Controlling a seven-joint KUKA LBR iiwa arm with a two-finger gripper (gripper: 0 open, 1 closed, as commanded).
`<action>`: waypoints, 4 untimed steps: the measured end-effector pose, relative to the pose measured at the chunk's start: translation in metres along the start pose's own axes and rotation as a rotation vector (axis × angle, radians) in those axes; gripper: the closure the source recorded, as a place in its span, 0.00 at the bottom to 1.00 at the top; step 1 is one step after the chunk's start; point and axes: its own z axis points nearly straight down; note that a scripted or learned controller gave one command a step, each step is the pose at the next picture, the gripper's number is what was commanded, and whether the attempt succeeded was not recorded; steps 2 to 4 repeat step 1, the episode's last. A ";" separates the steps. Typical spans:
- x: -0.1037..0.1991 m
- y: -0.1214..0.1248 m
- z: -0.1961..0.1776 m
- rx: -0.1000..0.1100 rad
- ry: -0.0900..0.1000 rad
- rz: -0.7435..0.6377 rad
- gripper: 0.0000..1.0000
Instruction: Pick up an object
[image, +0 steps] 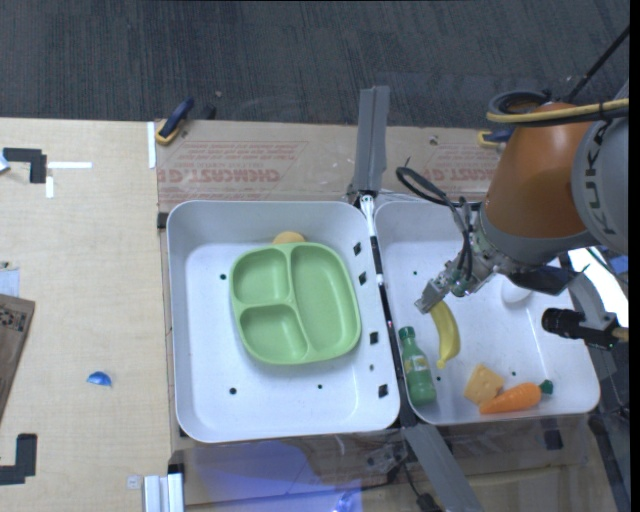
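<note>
Lying in the right bin (560, 400), a banana (447, 333) sits just under the gripper (440, 293), whose finger state I cannot tell; its curved skin could slip out, nudging the green bottle (415, 365) beside it.

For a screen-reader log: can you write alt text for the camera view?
The arm's claw hovers at the top of a banana in the right bin, near a green bottle, a carrot and a tan block. The left bin holds a green divided plate.
</note>
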 end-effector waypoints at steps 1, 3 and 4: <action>-0.048 -0.035 -0.029 0.000 0.000 0.364 1.00; -0.048 -0.035 -0.029 0.000 0.000 0.364 1.00; -0.048 -0.035 -0.029 0.000 0.000 0.364 1.00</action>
